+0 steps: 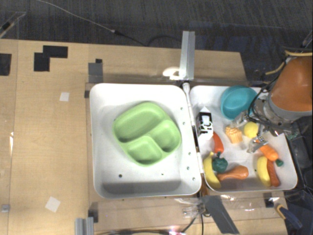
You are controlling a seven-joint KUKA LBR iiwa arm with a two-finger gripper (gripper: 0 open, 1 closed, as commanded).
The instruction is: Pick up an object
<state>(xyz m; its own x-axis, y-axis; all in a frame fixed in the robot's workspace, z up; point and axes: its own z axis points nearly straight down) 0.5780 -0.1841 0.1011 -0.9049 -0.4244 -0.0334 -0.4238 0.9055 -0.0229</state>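
Two bins side by side: left bin (105,180) has a green divided tray (146,133), right bin (195,99) has the toy food. Your gripper (258,141) sits at 3 o'clock in the right bin, w/ a lemon (250,129) just beside it at 10 o'clock and a carrot (269,152) at 4. Can't tell if it's gripping anything. Teal bowl (237,102) at 12.

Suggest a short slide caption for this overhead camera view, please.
Gripper lowered among toy food in the right bin, beside a teal bowl; a green divided plate lies in the left bin.
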